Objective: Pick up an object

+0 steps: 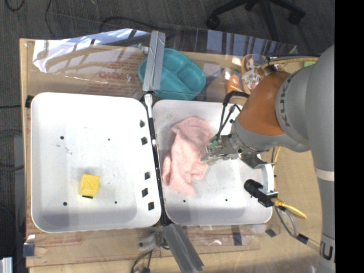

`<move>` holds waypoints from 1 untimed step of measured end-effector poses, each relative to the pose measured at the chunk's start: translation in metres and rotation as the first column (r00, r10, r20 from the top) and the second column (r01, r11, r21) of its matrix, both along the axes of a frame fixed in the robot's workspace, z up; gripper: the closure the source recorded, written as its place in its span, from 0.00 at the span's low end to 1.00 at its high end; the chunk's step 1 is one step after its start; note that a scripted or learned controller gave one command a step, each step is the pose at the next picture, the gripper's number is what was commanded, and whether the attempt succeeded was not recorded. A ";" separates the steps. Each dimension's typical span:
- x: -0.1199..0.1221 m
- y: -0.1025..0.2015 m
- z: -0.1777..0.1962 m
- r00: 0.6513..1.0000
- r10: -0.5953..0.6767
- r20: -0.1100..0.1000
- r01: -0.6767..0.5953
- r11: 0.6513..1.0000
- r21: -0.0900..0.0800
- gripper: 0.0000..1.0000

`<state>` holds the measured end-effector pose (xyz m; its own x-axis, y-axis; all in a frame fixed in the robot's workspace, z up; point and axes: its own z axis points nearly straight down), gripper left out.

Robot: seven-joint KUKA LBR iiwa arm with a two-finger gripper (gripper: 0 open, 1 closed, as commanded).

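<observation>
honestly can't tell if my fingers are apart or together, my gripper [211,152] is mostly buried under my own wrist and the bit that pokes out is a blur against the pink cloth [185,155]. The tip sits right at the cloth's right edge in the right bin [239,209]. The cloth's crumpled, pale pink, lying on the bin's left half. A small yellow block [90,185] sits in the left bin [51,152]

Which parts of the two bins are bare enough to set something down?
Left bin: bare all around the yellow block near its front. Right bin: bare along the front edge only; the pink cloth and gripper crowd its middle.
</observation>
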<state>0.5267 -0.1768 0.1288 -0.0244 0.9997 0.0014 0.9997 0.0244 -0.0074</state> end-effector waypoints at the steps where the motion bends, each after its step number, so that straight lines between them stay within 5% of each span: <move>1: 0.006 -0.001 0.089 0.975 0.221 0.008 -0.221 0.975 -0.002 1.00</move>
